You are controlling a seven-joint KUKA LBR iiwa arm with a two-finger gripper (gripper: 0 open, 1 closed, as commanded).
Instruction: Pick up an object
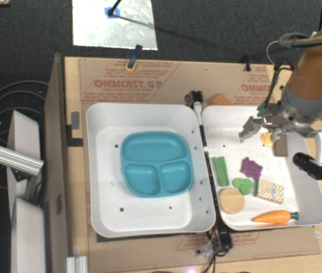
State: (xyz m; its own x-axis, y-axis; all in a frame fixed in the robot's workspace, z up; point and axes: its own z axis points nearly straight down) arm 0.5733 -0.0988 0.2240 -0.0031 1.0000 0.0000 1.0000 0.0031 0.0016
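Hovering over the right bin [314, 209], 2 fingers [248, 131] spread, holding nothing.

Dark carpet around a wooden bench

A shiny metal sheet [114, 16] lies on the carpet [218, 16] beyond the bench [149, 81] (printed brown board on top); black cables [4, 104] coil at left.
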